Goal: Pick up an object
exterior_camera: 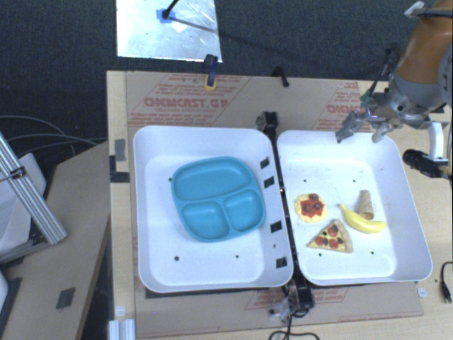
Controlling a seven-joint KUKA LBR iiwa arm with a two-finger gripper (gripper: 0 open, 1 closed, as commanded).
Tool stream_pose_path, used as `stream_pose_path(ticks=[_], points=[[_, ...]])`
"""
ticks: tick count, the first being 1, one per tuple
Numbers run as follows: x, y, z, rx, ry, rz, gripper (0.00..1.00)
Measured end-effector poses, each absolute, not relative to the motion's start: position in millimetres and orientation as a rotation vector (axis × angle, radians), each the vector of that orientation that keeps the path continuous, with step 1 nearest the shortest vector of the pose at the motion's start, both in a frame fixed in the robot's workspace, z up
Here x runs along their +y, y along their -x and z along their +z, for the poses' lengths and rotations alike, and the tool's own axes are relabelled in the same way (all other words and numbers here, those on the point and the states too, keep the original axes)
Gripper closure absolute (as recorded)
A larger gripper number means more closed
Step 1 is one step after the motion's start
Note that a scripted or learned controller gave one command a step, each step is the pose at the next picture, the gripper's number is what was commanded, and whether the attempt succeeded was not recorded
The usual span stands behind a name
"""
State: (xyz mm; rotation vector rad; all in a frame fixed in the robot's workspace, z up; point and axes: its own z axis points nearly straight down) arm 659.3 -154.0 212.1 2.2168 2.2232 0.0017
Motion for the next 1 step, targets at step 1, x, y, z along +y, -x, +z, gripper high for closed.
stream_pose_path(ticks=[1], points=[[-151.2,-670.2,83.0,2.226,-2.211,0.004,0.00]])
